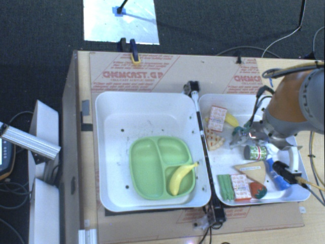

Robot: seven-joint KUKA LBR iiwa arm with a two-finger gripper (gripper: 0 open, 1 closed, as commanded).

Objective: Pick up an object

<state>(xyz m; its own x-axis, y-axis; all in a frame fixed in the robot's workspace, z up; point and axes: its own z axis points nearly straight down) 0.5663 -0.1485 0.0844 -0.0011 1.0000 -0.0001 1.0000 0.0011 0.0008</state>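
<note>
Gripper (242, 134) low inside right bin (216, 187), jaw state indiscernible. Can (255, 152) lying just beside gripper, toward bin's front; blue bottle (277, 173) beyond can. Card box (218, 118) and yellow piece (231, 120) at bin's rear. Left bin (109, 131) adjacent, holding green plate (147, 166) with banana (180, 177).

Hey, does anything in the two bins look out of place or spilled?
Nothing looks spilled. The banana lies tidily on the green plate in the left bin. The right bin just holds a loose jumble of small items.
</note>
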